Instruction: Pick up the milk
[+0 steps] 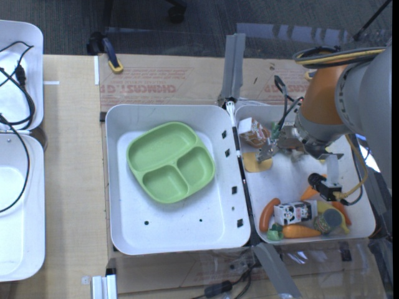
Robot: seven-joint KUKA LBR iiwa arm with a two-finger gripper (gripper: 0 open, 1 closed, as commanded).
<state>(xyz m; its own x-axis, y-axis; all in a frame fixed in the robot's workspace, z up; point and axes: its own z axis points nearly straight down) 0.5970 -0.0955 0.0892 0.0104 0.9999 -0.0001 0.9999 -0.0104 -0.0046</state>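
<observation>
Arm poised over the right bin, milk not yet picked

The end effector (269, 149) hangs low near the far left corner of the right bin (287, 173), beside a yellow piece (257, 161) and a wrapped snack (252, 130); whether it is released or clenched I cannot tell. The milk (293, 213), one small black-and-white carton, lies on its side well toward the near end from it, apart, among toy food: one sausage (269, 213), one carrot (302, 232), one round fruit (331, 219). This looks like the approach step; next it needs to travel nearward and drop over the carton. Two bins stand on the surface; the left bin (118, 185) holds one green tray (171, 161)
</observation>
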